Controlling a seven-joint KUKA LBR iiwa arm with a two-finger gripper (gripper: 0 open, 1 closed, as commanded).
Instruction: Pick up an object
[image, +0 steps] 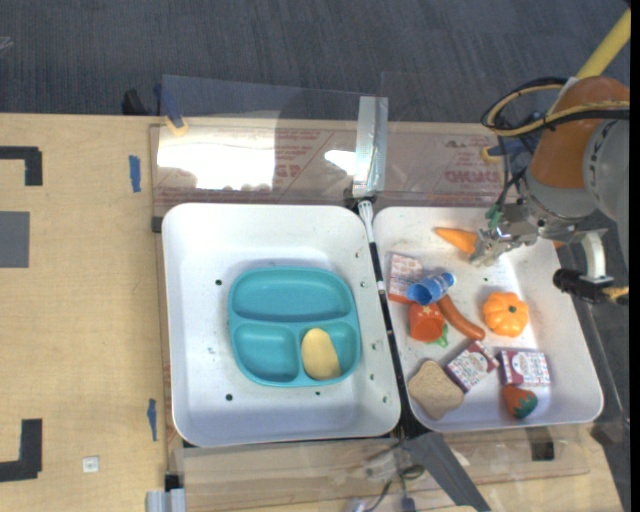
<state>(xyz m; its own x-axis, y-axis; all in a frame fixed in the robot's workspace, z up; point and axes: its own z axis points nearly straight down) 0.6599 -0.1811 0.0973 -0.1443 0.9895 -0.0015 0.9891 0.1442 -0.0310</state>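
Gripper (492, 246) of the grey arm hung low over the far end of the right bin (585, 400), its metal tip just beside the blunt end of a small orange carrot (455, 238). Whether it was released or clenched could not be told from this slanted overhead angle, and nothing could be seen held by it.

Judged from the layout, the carrot seemed the likeliest target. It lay on the bin floor directly to the gripper's left, near the far wall, apparently touching or almost touching the tip. One risk was that the tip, set at the carrot's end instead of over its middle, would nudge it aside or clip only the end, letting the tapered toy slip free.

Nearer the camera from the carrot lay a blue cup (432, 290), a red tomato (427, 323), a sausage (462, 317) and an orange pumpkin (505, 314). Farther still sat a slice of bread (436, 389) and small printed packets (524, 368). Well to the carrot's left, the other white bin (190, 330) held a teal divided plate (290, 300) with a yellow potato (320, 354).
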